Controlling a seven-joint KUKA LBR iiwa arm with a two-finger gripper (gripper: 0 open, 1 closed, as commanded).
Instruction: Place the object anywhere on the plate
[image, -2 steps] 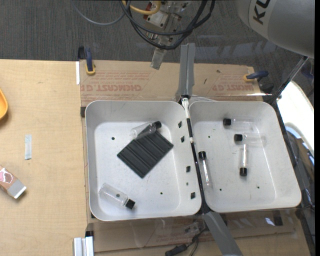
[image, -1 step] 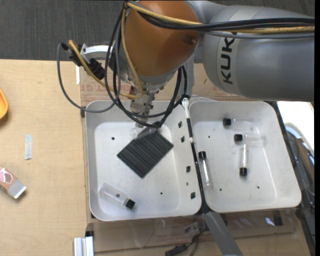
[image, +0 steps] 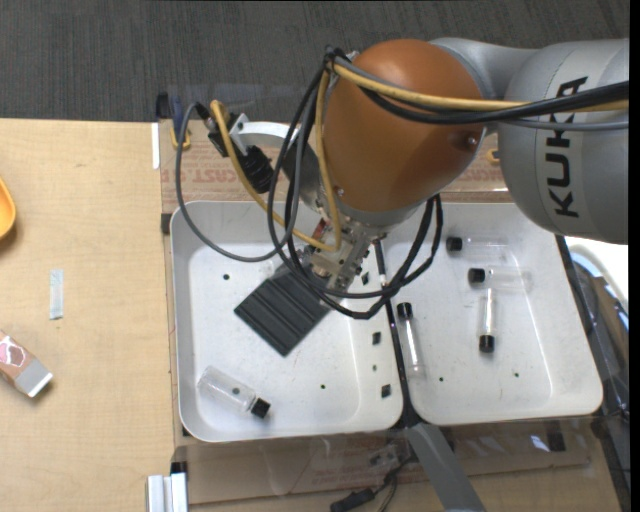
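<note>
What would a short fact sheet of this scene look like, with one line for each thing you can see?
arm: grey and orange, reaching in from the right over the left bin
gripper: low over the left bin, at the upper right corner of the dark plate
dark plate: ribbed, flat in the left bin, turned at an angle
left bin tube: clear with a black cap, near the front edge
right bin: holds several clear tubes with black caps
middle tube: lies along the rim where the two bins meet
</note>
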